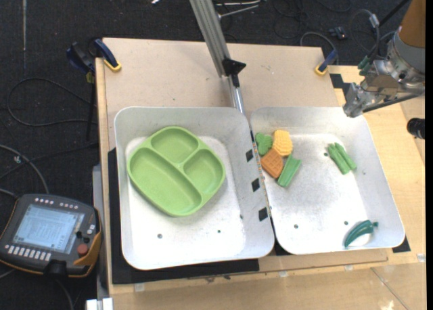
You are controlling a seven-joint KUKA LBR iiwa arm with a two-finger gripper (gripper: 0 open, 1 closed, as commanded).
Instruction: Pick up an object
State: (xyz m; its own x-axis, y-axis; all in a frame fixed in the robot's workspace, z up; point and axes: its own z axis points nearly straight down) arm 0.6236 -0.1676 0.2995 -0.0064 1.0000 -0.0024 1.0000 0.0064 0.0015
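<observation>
Your gripper (pixel 353 107) (grip state: can't tell) sits off the right bin (pixel 379 187); the clumped corn (pixel 282 143) and waffle (pixel 272 164) risk a botched pick.

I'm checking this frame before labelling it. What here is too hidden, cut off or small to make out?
- Pincer: small, at the right bin's far corner; open or shut unclear.
- Arm: cut off by the right edge.
- Toy food pile: pieces overlap, shapes unclear.
- Teal item: too small to identify.
</observation>
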